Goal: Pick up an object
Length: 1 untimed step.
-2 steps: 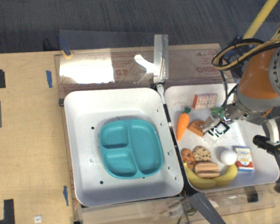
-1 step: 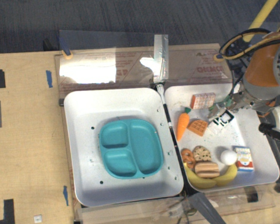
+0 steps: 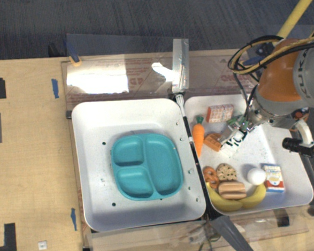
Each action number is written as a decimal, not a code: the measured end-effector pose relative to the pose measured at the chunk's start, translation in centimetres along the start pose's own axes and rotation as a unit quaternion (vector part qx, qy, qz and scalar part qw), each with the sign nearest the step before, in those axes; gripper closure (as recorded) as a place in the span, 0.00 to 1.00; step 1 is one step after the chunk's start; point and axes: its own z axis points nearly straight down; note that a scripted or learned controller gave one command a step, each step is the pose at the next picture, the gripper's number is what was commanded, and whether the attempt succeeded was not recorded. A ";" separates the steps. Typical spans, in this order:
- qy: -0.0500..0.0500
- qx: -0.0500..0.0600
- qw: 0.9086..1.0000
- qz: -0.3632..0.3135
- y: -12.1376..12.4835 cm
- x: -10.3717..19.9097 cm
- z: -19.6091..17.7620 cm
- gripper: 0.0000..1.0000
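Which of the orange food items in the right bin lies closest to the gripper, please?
The small orange block, just left of the gripper. The carrot lies farther left, against the bin's wall.

The scene is evenly and brightly lit from above. Strong glare is thrown off the clear plastic sheet (image 3: 97, 78) behind the two bins, where its surface is washed out to white. Soft, short shadows are cast inside the rim of the left shallow white bin (image 3: 89, 154) and under the turquoise divided plate (image 3: 147, 166). Focus is held moderately sharp across the bench, though small items are rendered slightly soft, and mild blur is seen at the corners
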 end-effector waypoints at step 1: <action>-0.005 -0.006 1.000 0.011 3.5 0.8 0.3 0.00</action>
